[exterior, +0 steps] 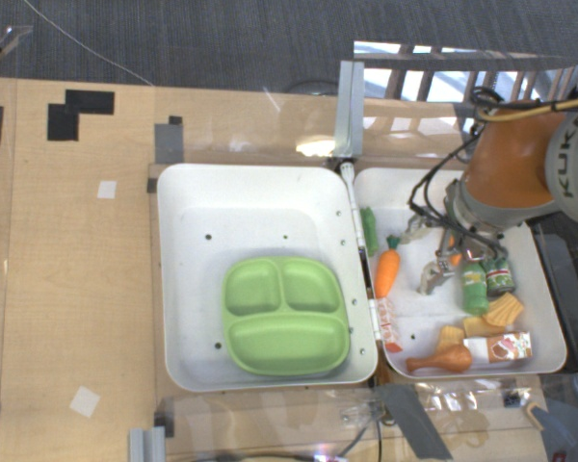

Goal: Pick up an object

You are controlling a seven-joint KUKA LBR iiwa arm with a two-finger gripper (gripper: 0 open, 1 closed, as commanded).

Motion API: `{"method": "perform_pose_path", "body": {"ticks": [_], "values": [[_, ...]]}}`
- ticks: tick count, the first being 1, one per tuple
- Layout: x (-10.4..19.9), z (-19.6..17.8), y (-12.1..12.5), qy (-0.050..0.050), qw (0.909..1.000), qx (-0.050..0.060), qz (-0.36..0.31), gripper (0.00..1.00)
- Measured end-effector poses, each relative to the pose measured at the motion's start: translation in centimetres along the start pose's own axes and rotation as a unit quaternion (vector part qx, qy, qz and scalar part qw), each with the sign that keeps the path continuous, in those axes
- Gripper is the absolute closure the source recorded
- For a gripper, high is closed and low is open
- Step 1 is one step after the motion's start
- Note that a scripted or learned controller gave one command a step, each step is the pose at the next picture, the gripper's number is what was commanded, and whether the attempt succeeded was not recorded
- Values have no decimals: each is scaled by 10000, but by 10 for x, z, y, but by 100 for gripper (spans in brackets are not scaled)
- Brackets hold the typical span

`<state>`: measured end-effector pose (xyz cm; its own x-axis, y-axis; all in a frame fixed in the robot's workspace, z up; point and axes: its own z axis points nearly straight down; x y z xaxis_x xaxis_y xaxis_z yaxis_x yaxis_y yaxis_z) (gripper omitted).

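My gripper [443, 268] hangs low over the right bin [549, 354], open, with nothing between its fingers. It sits in the bare patch between an orange carrot [386, 270] on its left and a green bottle [474, 290] on its right. A small can [500, 277] stands beside the bottle. A tan waffle piece [507, 308], a cracker [451, 335], a white and red carton [507, 346] and a brown drumstick [441, 359] lie along the near side. A green stick-like item [368, 227] lies by the bin's left wall.
The left bin [193, 200] holds a green divided plate [285, 316]. A red and white packet [385, 323] lies along the wall between the bins. The arm's orange band [506, 162] and cables hang over the right bin's far side.
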<state>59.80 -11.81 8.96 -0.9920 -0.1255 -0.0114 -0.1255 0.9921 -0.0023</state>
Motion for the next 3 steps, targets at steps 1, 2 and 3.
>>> {"method": "perform_pose_path", "body": {"ticks": [1,2,3], "values": [[-6,-16,1,-98,9999,19,-24,100],[-79,-158,9,-73,9998,15,-167,100],[-77,-151,9,-11,9999,-3,-160,0]]}}
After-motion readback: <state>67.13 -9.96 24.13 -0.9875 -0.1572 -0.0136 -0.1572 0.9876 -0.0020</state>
